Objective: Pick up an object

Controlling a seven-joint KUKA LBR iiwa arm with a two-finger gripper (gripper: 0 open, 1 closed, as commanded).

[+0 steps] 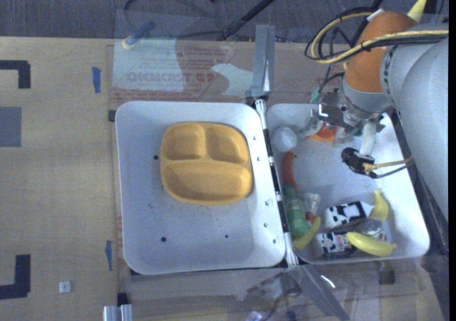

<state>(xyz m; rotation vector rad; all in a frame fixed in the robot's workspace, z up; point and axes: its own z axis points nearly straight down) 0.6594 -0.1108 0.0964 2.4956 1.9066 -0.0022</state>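
My gripper (344,122) hangs over the back of the right bin (406,191), below the orange band of the arm. A small orange object (325,134) lies just under its left side; I cannot tell whether they touch. Further forward in the same bin lie a pale round object (283,139), a red pepper (288,164), a green bottle (293,207), two yellow bananas (370,243) (381,206) and two black-and-white cartons (348,214) (330,242).
The left bin (142,220) holds a yellow divided plate (206,162). A metal divider (269,163) separates the bins. Cables (370,161) dangle from the wrist over the right bin. The arm's grey body covers that bin's right edge.
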